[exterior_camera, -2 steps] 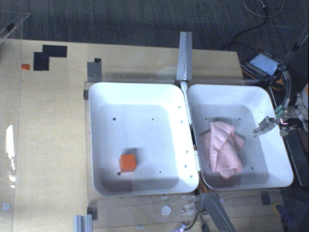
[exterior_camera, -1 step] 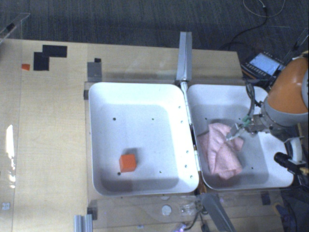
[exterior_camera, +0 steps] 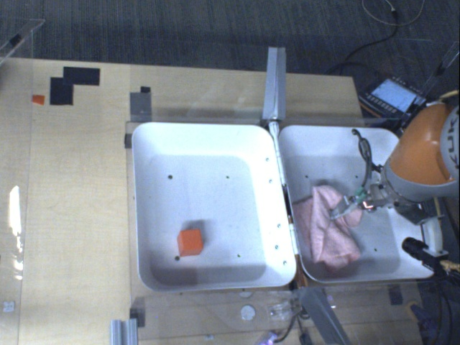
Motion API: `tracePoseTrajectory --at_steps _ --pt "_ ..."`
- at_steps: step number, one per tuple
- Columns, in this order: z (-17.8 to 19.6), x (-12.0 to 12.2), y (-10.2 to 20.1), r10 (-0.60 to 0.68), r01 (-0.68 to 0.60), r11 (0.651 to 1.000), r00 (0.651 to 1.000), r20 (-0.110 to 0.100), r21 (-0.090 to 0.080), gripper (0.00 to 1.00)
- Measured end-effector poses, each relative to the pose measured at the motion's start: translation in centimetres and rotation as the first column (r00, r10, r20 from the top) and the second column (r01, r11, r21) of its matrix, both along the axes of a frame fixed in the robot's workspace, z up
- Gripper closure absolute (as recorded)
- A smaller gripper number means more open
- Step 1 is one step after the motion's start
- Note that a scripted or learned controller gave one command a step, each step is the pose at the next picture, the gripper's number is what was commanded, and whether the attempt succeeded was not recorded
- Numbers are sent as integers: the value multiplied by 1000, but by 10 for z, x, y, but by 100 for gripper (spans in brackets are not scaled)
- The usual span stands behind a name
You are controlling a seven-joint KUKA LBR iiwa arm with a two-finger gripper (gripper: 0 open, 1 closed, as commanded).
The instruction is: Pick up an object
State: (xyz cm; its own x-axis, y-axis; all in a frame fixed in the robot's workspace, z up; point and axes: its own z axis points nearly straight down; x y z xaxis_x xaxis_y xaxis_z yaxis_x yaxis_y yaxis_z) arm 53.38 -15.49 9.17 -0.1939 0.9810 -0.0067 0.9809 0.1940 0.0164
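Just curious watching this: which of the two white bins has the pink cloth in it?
The right bin, where the arm reaches in, holds the pink cloth. The left bin holds an orange block.

A pale wooden tabletop (exterior_camera: 79,214) carries two white bins (exterior_camera: 144,192) side by side. Black patches (exterior_camera: 70,83) and a small orange mark (exterior_camera: 38,100) sit near its far left corner

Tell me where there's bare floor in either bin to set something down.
Left bin: open everywhere except around the orange block near its front. Right bin: only the back strip is bare; the pink cloth and gripper crowd the front.
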Motion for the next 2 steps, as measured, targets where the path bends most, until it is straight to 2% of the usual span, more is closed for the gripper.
tracePoseTrajectory --at_steps 1,2 --pt "13 4 1 3 -3 1000 1000 9 -1 100" --pt "132 93 18 -222 222 975 975 -8 3 100"
